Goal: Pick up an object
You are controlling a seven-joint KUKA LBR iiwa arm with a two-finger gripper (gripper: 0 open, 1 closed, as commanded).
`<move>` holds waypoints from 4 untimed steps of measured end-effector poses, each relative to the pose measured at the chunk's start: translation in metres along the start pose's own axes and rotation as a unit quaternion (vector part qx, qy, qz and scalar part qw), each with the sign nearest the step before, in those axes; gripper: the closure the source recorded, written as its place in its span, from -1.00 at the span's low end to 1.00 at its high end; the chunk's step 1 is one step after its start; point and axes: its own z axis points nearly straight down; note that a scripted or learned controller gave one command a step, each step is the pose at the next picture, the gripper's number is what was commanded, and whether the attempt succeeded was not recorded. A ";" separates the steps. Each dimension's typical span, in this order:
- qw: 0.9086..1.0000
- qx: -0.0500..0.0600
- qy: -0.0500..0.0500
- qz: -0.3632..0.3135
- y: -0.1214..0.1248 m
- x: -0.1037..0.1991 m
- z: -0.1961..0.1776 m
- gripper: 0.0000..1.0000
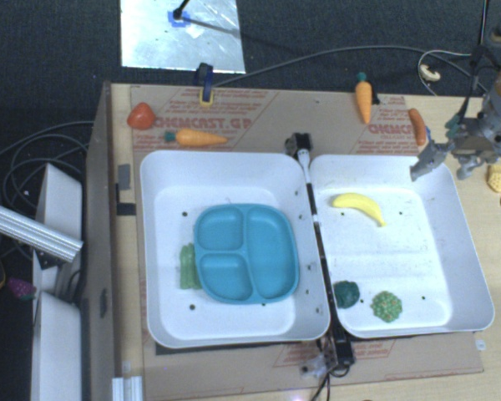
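White plastic makes up both shallow bins, set side by side on a tan board printed with red lettering. The left bin [163, 224] holds a blue divided plate [246, 253] near its centre, and a pale green strip-shaped piece [189, 267] lies touching the plate's edge at about 8 o'clock from the plate's middle.

The right bin [451, 249] holds three things. A yellow banana [360, 206] lies toward 11 o'clock from that bin's centre. A dark green lump [346, 294] sits at about 7 o'clock, close to the wall shared with the left bin, and a lighter green bumpy piece [387, 306], possibly a toy broccoli, sits just beside it toward 6 o'clock.

The gripper [447, 161] hangs over the far right corner of the right bin, at about 1 o'clock from its centre, the arm coming in from 3 o'clock. Its two grey fingers stand spread apart with nothing between them. It is well apart from the banana and from the two green pieces.

On the board beyond the bins lie a carrot [200, 138] and a red-orange round piece [141, 116] at 11 o'clock from the left bin, and another carrot [364, 100] at 12 o'clock from the right bin. A yellow lumpy thing [499, 176] rests on the bench just beside the gripper at 3 o'clock.
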 end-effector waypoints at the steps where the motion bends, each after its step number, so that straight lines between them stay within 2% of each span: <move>1: 1.000 0.001 0.001 -0.001 0.016 0.009 0.098 -1.00; 2: 1.000 0.001 0.001 -0.001 0.034 0.036 0.149 -1.00; 3: 1.000 0.001 0.000 0.001 0.029 0.035 0.170 -1.00; 4: 1.000 -0.001 0.000 0.000 0.030 0.035 0.159 1.00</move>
